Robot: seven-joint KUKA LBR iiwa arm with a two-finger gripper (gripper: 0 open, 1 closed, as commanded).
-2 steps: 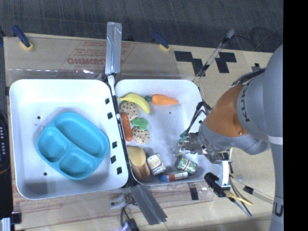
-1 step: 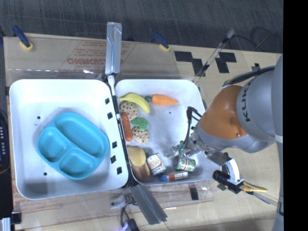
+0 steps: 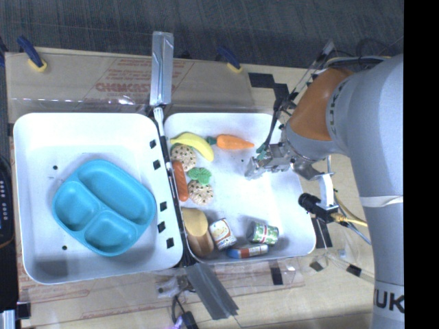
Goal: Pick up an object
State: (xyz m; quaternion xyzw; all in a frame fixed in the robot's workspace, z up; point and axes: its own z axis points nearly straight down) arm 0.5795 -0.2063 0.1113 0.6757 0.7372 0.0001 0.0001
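My gripper (image 3: 256,167) hangs over the right bin (image 3: 291,125), above bare white floor just right of the food pile. An orange carrot (image 3: 234,142) lies a little up and left of it. A yellow banana (image 3: 194,144), two cookies (image 3: 184,155) (image 3: 201,193), a green broccoli piece (image 3: 199,175) and a red sausage (image 3: 180,179) sit along the bin's left side. Near the front wall are a bread loaf (image 3: 197,232), a small can (image 3: 221,233), a green can (image 3: 263,234) and a marker (image 3: 247,251). Nothing shows between the fingers.
The left bin (image 3: 34,142) holds a blue divided tray (image 3: 103,205). A metal divider (image 3: 162,67) runs between the bins at the back. The grey arm with its orange band (image 3: 317,108) enters from the right, over the right bin's rim.
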